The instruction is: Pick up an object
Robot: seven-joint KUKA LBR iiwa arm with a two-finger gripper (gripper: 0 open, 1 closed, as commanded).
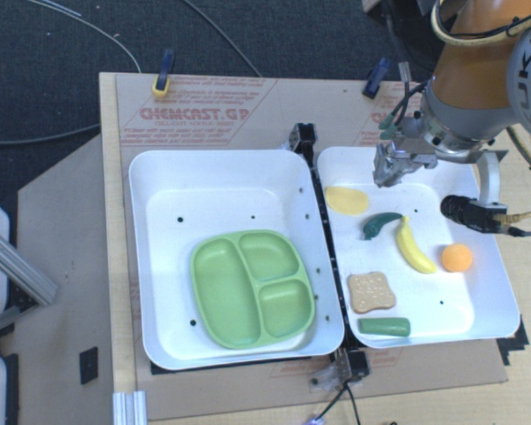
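My gripper (387, 176) hangs over the back of the right bin (504, 304), above and just right of a pale yellow flat disc (347, 200). Nothing shows between its fingers. Further forward in the same bin lie a dark green curved piece (381, 224), a yellow banana (414, 247), an orange ball (457, 258), a tan cracker-like slice (371, 292) and a green oblong piece (384, 327) near the front wall.
The left bin (150, 237) holds a light green divided plate (252, 286) with three compartments. A black clip (303, 137) sits at the back where the bins meet. Blue and yellow clamps (164, 73) hold the cardboard base at the rear.
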